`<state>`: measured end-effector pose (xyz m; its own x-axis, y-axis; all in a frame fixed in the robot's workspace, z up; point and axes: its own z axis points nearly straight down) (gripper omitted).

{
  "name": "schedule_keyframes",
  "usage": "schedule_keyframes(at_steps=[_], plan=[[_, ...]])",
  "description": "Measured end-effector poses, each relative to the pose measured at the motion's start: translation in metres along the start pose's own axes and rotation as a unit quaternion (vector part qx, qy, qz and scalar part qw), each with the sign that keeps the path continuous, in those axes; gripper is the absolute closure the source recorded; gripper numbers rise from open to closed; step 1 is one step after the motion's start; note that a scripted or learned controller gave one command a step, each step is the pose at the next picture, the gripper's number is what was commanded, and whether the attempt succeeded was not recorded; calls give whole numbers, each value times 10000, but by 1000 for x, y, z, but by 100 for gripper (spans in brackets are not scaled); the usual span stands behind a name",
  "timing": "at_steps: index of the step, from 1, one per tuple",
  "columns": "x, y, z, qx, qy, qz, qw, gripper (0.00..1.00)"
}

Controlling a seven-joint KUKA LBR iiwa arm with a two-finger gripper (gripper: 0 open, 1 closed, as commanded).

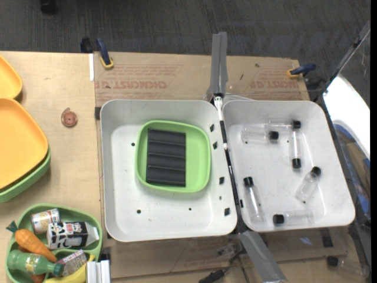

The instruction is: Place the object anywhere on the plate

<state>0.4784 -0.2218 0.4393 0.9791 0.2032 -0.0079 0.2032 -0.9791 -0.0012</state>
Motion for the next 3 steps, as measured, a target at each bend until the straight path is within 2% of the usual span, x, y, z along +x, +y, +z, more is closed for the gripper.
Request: schedule_keyframes(at_steps=[3], plan=[[0,0,0,0,-1,0,10000,0]])
